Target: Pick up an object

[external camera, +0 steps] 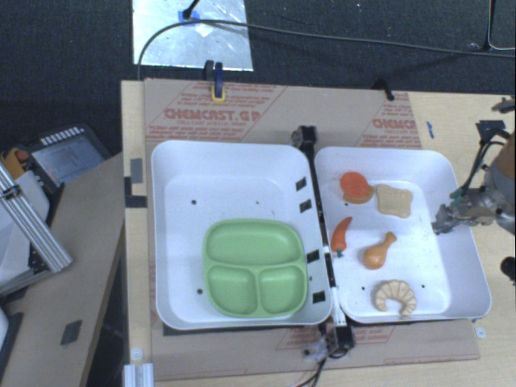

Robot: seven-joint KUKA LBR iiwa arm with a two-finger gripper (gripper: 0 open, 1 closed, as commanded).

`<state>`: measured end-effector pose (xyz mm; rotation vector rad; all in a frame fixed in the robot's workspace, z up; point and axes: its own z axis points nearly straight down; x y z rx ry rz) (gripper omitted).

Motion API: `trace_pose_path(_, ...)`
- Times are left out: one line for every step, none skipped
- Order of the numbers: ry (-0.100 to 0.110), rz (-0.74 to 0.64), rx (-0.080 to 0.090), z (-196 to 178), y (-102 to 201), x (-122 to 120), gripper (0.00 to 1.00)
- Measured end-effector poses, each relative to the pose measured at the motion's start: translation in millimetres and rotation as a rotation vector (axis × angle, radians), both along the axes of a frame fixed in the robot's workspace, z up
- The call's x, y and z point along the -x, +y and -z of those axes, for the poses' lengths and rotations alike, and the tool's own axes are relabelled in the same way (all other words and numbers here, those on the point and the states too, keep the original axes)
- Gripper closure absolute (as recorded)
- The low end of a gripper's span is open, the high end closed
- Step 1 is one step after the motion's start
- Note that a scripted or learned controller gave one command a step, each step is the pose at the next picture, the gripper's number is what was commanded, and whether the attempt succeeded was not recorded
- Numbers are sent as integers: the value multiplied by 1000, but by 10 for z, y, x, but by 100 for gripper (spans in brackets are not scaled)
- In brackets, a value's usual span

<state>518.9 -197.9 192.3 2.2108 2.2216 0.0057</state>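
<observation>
Gripper [442, 220] sat at the right bin's [466, 240] right rim, holding nothing visible; grip state couldn't be told. Tomato [355, 187], bread [394, 200], chili [342, 233], drumstick [379, 251] and croissant [395, 296] lay in that bin. Green plate [255, 266] filled the left bin [185, 176]. Cardboard [266, 111] covered the bench, dark carpet [64, 47] behind.

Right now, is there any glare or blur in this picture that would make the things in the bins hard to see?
In the camera view, glare sits on the shiny sheet beyond the bench, not on the bins; the green tray and croissant read clearly under soft, even light; the gripper at the right bin's edge is slightly blurred.
</observation>
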Motion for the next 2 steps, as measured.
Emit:
trace_pose_path(0, 0, 0, -488, -5, -18, 100)
trace_pose_path(7, -4, -4, -369, 503, 30, 100)
